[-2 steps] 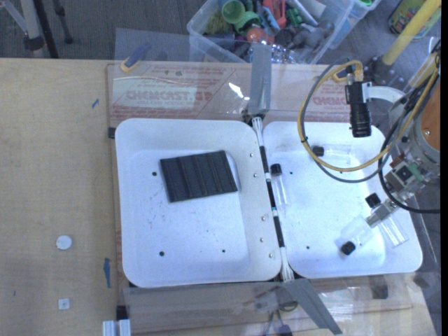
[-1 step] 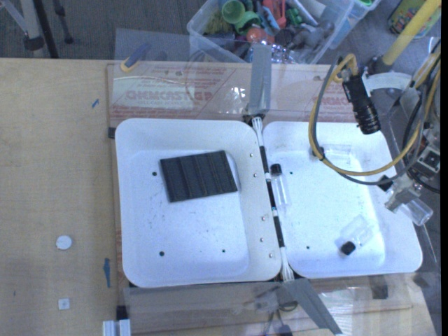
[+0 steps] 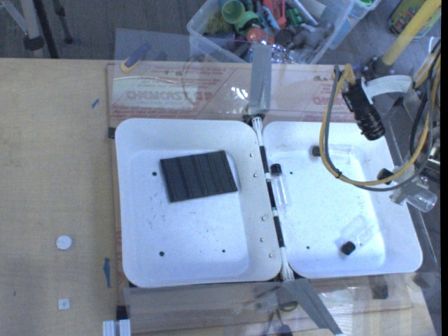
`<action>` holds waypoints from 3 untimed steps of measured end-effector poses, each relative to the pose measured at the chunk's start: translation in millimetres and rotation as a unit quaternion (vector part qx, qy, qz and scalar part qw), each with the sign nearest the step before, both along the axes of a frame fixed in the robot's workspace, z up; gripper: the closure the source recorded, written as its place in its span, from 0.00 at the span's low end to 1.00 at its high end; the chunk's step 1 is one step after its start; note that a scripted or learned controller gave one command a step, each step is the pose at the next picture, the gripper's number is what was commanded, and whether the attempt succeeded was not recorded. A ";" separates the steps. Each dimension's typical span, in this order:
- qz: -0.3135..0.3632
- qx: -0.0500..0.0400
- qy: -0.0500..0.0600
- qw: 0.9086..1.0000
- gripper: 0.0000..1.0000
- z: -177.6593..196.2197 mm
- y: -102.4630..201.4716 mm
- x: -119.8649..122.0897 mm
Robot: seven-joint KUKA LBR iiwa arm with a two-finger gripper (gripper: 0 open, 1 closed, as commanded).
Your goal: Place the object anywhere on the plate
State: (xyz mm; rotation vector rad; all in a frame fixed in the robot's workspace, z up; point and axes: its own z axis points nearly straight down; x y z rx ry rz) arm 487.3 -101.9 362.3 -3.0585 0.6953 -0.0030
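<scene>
A dark grey ribbed plate (image 3: 199,176) lies flat in the left bin (image 3: 140,257), towards its back. In the right bin (image 3: 399,257) a clear tube with a black cap (image 3: 278,185) rests against the left wall. A second clear piece with a black end (image 3: 353,238) lies near the front right corner. A small black bit (image 3: 316,151) sits near the back. The gripper (image 3: 411,187) hangs at the right bin's right edge, partly cut off by the frame, well away from the plate and holding nothing that I can see.
A yellow hose (image 3: 329,145) loops over the back of the right bin from a black connector (image 3: 365,110). A grey post (image 3: 260,79) stands behind the divider between the bins. A clear tub of toys (image 3: 280,12) sits behind the bench.
</scene>
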 end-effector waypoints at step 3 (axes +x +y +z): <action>0.121 0.001 0.000 0.993 1.00 -1.6 -6.1 0.8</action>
